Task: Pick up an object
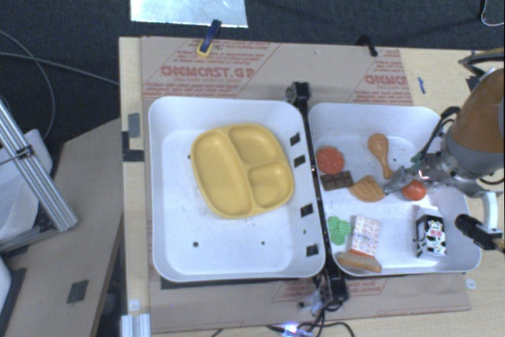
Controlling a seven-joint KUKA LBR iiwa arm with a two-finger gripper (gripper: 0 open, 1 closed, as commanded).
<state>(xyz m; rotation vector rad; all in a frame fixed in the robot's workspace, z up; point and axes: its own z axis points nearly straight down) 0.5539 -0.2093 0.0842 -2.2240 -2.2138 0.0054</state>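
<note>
Gripper (401, 184) down low in the right bin (410, 116), tips right by a small red-orange piece (414, 190) and just beside the brown cookie-like toy (368, 189). Can't tell grip state, so no pick confirmed. Drumstick (379, 151) just above the cookie, milk carton (430, 236) below-right, all lying in the bin. Lift's left to do, imo.

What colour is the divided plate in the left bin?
Yellow; the divided plate shows clearly in the camera view.
</note>
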